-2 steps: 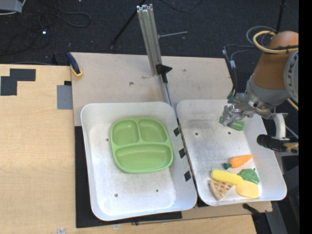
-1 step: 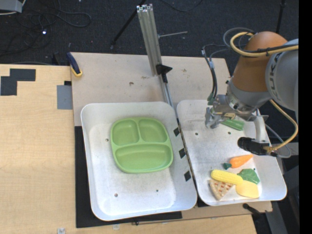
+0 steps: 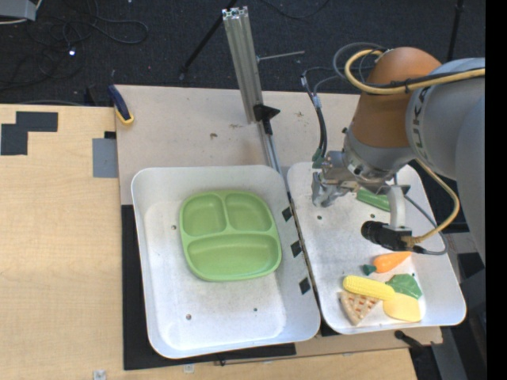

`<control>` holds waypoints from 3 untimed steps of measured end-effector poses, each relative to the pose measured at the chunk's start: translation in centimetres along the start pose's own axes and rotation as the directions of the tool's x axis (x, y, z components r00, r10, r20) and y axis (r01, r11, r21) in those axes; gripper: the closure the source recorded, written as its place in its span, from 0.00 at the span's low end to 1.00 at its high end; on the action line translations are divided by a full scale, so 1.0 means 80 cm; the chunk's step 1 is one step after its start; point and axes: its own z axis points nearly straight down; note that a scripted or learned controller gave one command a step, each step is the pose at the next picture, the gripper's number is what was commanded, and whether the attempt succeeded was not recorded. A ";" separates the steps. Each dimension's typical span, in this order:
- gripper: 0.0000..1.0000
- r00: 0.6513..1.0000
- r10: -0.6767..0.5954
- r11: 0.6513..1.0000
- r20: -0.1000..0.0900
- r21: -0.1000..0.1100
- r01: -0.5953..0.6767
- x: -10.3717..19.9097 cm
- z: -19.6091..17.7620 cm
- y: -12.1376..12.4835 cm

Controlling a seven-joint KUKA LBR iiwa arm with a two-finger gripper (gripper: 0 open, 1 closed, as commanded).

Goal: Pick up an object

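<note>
- Nothing lifted yet: the hand (image 3: 325, 194) hangs over the right bin (image 3: 333, 307), well apart from the toy corn (image 3: 367, 286) and carrot (image 3: 392, 261).
- I cannot tell its state; the view is too small.

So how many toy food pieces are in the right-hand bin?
5, clustered at its near-right corner: carrot, corn cob, green leafy piece, yellow piece, wedge-shaped slice. The arm may hide others, including a green object.

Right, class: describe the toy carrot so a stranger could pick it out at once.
Find the right-hand white bin. Near its front right corner lies a cluster of toy food; the carrot sits at the cluster's top. It is the only orange piece, above the yellow corn.
</note>
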 end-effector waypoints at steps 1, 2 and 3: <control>1.00 1.000 0.000 1.000 0.000 -0.001 0.000 0.057 -0.009 0.002; 1.00 1.000 0.001 1.000 0.001 0.002 -0.001 0.118 -0.001 -0.008; 1.00 1.000 0.000 1.000 0.001 -0.001 0.000 0.178 -0.023 -0.016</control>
